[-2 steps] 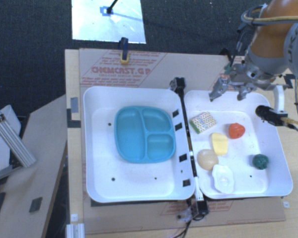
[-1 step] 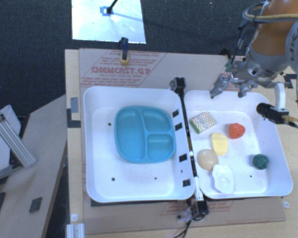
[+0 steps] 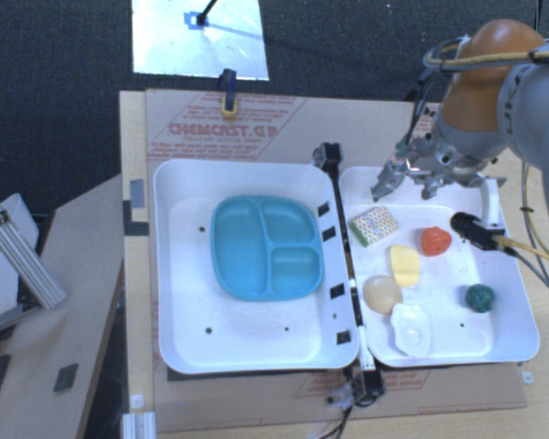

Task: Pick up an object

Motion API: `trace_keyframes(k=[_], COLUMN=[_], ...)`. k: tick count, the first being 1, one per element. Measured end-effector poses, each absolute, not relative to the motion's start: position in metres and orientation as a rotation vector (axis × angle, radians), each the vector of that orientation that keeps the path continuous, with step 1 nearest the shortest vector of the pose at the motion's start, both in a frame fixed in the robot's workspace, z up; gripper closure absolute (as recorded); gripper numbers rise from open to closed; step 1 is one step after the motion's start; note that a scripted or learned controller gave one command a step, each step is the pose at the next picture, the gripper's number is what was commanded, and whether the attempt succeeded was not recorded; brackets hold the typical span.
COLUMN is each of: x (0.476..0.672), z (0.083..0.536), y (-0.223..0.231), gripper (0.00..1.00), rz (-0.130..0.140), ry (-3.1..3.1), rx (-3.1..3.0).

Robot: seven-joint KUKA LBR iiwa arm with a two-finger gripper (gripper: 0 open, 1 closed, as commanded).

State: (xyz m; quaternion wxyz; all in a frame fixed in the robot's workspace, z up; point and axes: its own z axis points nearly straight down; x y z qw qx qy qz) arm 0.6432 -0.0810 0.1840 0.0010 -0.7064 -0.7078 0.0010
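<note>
1. Taking the bench point(image 3: 288, 122) as fixed, treat its two bins as the whole workspace.
2. Leave the left bin point(image 3: 183, 323) alone: home to a blue sectioned tray point(image 3: 265, 248), probably too broad and flat for a two-finger pinch.
3. Work in the right bin point(image 3: 511, 332), carrying every small loose piece.
4. Note the end effector point(image 3: 405, 190) hanging over that bin's far edge, toward its far left corner, fingers spread apart with nothing between them. Keep them spread until fully down around the target.
5. Choose the patterned block point(image 3: 373, 225) as the likely best target: nearest below the end effector, close to the bin's left edge, apart from its neighbours, seemingly flat-sided.
6. Turn the wrist to span the block's shorter width, allowing for its slant to the bin's edges. Mind clearance from the left wall.
7. Pass over the white piece point(image 3: 410, 327) by the near edge: lumpy, and touching the beige round piece point(image 3: 382, 293).
8. Hold the yellow block point(image 3: 403, 265) at the bin's middle in reserve, though crowded by that beige piece just beside it.
9. Skip the red piece point(image 3: 435, 240) and the dark green ball point(image 3: 479, 297) toward the right edge: small, rounded, apt to slip from a pinch.
10. Descend straight, close slowly, then lift and check for something truly caught between the fingertips.
</note>
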Motion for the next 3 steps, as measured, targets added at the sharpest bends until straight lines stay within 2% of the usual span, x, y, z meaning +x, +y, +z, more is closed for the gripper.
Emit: trace_keyframes(k=[2,3], x=[0.652,0.653], z=[0.087,0.1], y=[-0.083,-0.083], gripper=[0.0,1.0], rz=[-0.001,-0.005], ry=[-2.223,-2.224], rx=[-2.222,-2.224])
